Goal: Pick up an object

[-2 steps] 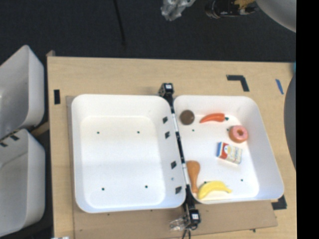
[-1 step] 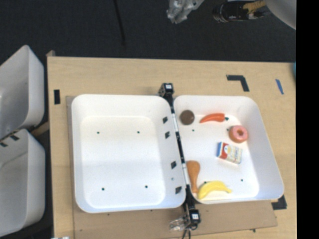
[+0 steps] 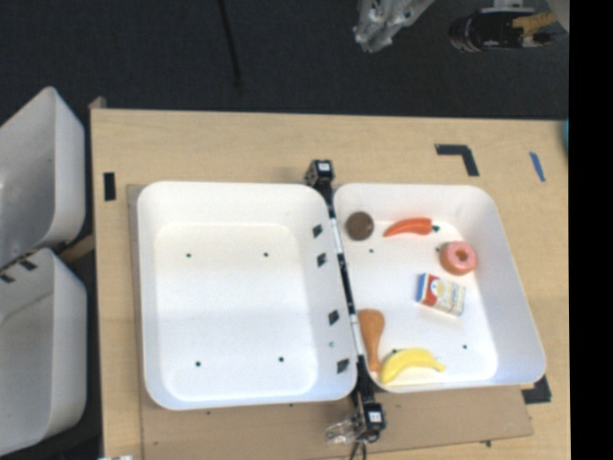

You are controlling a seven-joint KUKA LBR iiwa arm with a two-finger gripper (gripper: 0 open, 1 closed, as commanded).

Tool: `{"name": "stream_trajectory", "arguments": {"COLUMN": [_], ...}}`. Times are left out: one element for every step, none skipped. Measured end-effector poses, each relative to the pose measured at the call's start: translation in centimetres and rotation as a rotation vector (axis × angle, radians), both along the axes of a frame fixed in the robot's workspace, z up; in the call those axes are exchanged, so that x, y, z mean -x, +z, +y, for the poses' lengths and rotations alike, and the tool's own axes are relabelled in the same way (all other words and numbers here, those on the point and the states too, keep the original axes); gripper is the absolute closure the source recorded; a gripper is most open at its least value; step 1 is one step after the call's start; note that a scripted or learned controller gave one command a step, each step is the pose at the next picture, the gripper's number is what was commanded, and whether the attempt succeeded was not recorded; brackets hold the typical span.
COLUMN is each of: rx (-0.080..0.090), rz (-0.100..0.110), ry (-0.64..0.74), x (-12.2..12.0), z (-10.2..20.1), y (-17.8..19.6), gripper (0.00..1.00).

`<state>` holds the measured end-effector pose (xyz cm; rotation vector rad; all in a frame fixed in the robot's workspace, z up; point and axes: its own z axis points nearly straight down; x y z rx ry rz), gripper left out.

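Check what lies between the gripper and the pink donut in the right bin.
Nothing visible blocks it. The gripper hangs above the dark floor beyond the bench; the pink donut lies uncovered in the right bin, apart from the red pepper and small carton.

The gripper sits at the top edge, cut off by it, and is too blurred to tell how its fingers stand. The arm beside it is cropped at the top too. The carton in the right bin carries print too small to read. Two white shapes at the left are cut by that edge. The bench runs off the bottom edge.
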<state>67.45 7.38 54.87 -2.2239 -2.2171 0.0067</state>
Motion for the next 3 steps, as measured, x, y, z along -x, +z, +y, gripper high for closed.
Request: {"name": "stream_trajectory", "arguments": {"rx": [0.001, 0.0, 0.0], "rz": [0.0, 0.001, -0.003], "ry": [-0.002, 0.001, 0.002], "x": [0.9, 0.9, 0.5], "z": [-5.4, -7.4, -7.8], "y": [0.0, 0.0, 0.0], "gripper": [1.0, 1.0, 1.0]}}
